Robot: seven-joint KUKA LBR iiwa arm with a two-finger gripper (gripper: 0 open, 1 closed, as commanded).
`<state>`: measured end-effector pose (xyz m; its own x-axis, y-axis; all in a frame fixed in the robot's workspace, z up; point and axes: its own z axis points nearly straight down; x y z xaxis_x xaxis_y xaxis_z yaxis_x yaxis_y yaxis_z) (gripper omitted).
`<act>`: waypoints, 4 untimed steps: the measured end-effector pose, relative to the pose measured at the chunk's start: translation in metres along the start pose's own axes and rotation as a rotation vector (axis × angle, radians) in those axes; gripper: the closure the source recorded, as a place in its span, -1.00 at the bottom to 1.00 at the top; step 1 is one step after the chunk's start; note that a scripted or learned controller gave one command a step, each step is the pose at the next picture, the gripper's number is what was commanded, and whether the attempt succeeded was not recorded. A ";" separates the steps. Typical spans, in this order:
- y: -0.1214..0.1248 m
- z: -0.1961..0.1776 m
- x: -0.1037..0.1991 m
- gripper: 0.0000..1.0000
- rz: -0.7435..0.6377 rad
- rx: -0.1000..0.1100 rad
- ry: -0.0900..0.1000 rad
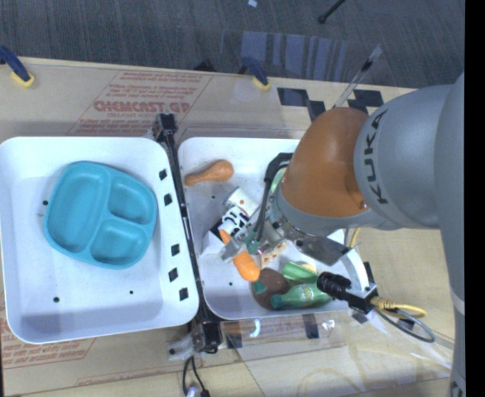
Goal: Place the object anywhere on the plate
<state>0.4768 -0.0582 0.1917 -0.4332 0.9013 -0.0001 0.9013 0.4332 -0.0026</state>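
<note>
over the right bin (194, 222), your gripper (255, 242) hangs above an orange carrot-like piece (246, 265); its grip state can't be told. step: pick, nothing lifted. next, secure one object and carry it left to the blue plate (100, 213).

The arm (350, 172) hides the pincer and much of the right bin (226, 151)
</note>
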 end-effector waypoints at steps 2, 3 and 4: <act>0.044 -0.137 0.083 -1.00 0.043 0.001 0.000; 0.045 -0.147 0.084 1.00 0.032 0.005 0.001; 0.114 -0.165 0.121 1.00 -0.152 -0.003 0.000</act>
<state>0.5280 0.1002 0.3563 -0.5647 0.8253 0.0002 0.8253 0.5647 0.0004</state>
